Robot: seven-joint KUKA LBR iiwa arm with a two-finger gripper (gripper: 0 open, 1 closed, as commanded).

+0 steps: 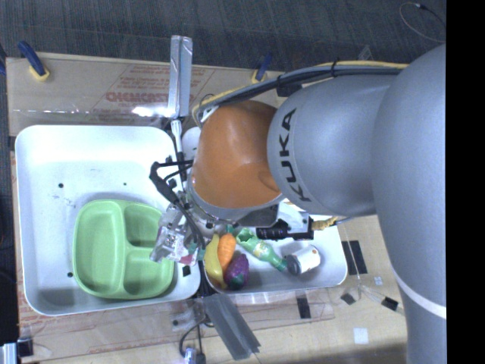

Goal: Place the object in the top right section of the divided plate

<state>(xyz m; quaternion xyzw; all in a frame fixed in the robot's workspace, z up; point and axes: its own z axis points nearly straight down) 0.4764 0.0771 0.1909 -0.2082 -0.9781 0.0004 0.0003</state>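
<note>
Left bin (45,203): green divided plate (121,250), three sections, nothing lying in them. Gripper (168,243) hangs at the plate's right edge, over the wall between the bins; finger state cannot be told from this angle. Right bin (333,268): carrot (226,250), purple eggplant (236,270), yellow piece (213,262), green bottle (267,253), white cup (306,260), all just right of the gripper, none seen between its fingers.

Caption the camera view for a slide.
KUKA arm's gripper at the green divided plate rim; toy foods in right bin.
</note>
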